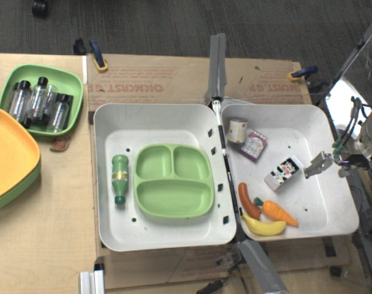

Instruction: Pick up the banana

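Banana (265, 227) lies at the near edge of the right bin (308, 118), touching the carrot (279, 212) and the hot dog (248, 201). The hand (318, 165) hovers right of the carrot, past a small carton (282, 173); whether it's apart, can't tell.

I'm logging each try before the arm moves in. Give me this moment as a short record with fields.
target: banana, front edge of the right bin
touching it: carrot and hot dog
also in right bin: milk carton, small cup, pink packet
left bin: green divided plate, green bottle
tool: at the right bin's right side, apart from the banana
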